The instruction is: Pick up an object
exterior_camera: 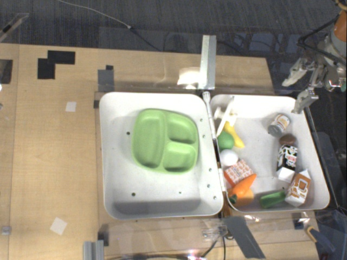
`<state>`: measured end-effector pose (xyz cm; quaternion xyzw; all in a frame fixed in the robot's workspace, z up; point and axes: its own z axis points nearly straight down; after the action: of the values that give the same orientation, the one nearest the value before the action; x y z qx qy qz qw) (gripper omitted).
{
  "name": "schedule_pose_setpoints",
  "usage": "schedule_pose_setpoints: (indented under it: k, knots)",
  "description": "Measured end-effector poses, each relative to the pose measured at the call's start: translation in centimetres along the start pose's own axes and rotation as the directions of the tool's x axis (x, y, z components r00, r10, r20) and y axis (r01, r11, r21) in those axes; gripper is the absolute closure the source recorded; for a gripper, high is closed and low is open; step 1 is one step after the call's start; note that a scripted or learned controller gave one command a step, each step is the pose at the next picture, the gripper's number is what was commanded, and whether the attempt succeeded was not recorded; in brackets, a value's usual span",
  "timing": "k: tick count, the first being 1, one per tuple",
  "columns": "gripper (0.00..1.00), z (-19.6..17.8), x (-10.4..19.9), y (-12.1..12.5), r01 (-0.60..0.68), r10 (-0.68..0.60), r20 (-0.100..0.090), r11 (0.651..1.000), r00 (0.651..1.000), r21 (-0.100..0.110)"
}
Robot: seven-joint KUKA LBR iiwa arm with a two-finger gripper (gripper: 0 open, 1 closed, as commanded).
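Here the gripper [306, 85] hangs with fingers apart above the right bin [320, 169]; no carton [299, 188] label is legible.

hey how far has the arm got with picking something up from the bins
Nothing looks picked yet. The gripper hangs over the right bin's far right corner with nothing visibly in it. The can, bottle and cartons lie in that bin; the green tray sits in the left bin. Reaching, grasping and lifting remain.
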<state>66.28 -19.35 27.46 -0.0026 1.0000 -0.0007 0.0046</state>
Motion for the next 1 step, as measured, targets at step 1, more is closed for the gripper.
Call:
schedule_pose_setpoints:
  k: [1]
  knots:
    - [0.0, 17.11, 2.96, -1.0, -0.079, 0.079, -0.012, 0.997, 0.997, -0.003]
